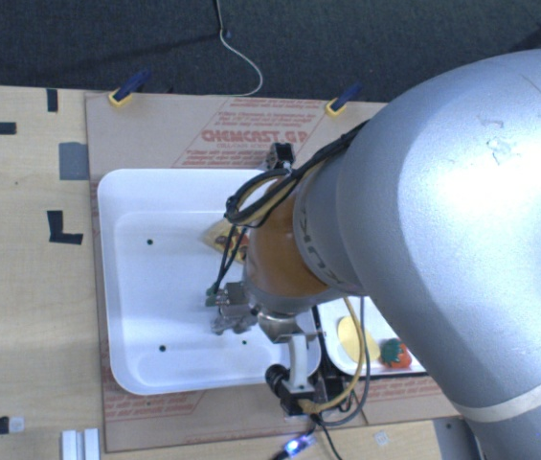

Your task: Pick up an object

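The grey arm reaches in from the right and covers much of the scene. Its gripper (224, 316) hangs low over the left white bin (136, 257), near the bin's right side. A yellowish object with a red part (224, 239) peeks out from behind the arm's cables in the left bin, just above the gripper. In the right bin a yellow item (349, 338) and a small orange and green item (394, 353) show below the arm.
The bins sit on a cardboard sheet (241, 132) held by yellow and blue clamps (128, 86). A black cable runs down from the back. The wooden bench (21, 286) lies to the left, with black tape marks.
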Motion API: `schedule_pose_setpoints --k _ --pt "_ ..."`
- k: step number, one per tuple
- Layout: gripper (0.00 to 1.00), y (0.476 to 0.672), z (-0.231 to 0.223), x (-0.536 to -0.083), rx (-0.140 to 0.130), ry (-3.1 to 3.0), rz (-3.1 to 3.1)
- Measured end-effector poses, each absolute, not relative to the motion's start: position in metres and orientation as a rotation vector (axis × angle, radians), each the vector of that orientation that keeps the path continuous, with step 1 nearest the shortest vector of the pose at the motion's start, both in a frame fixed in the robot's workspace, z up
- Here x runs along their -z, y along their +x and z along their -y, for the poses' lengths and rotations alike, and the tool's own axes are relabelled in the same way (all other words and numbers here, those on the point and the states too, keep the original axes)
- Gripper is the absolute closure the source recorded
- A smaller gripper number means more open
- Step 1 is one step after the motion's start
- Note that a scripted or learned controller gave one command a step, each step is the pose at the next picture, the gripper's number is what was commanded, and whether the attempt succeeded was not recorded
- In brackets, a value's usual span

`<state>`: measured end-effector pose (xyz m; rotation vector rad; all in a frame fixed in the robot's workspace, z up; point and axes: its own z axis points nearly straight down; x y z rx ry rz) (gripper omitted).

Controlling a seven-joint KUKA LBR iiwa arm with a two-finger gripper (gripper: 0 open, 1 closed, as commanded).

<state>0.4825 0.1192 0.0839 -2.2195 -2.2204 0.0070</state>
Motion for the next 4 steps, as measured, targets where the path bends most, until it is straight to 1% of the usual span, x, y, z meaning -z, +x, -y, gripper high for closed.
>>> schedule_pose_setpoints --k 1,2,3,4 --pt "1.0 0.493 -0.241 -0.174 0.014 -2.205 2.238" --pt "1.0 0.482 -0.233 -0.188 -0.003 -2.217 2.223" --pt "1.0 0.482 -0.233 -0.178 -0.008 -2.218 2.223" --pt "1.0 0.483 -0.233 -0.181 -0.005 -2.218 2.223"
